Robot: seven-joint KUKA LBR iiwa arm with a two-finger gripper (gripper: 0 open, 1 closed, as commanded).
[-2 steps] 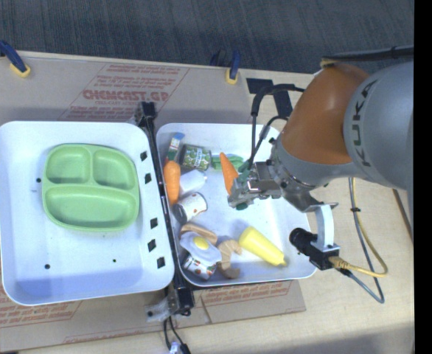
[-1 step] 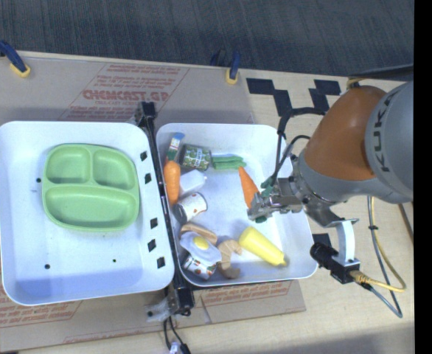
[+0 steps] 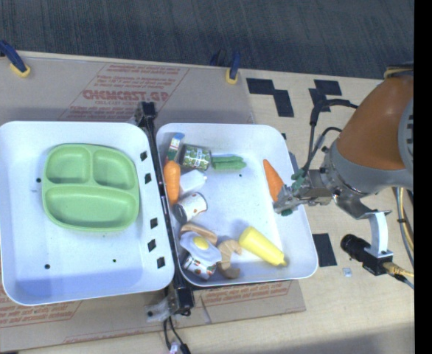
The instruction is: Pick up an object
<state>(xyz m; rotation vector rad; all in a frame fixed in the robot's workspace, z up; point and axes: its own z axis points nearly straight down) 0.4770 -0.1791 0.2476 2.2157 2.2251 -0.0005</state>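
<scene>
At the right bin's right rim, gripper hangs low; finger state cannot be told. Nearest item: orange carrot just left of it, against the wall, long axis running along the rim.

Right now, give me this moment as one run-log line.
gripper: at right bin's right rim, beside orange carrot | held: nothing seen | yellow corn: lying in bin | green plate: left bin

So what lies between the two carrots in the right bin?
In the camera view, between the left carrot and the right carrot there is a small can, a green pickle-like piece and bare white bin floor.
</scene>
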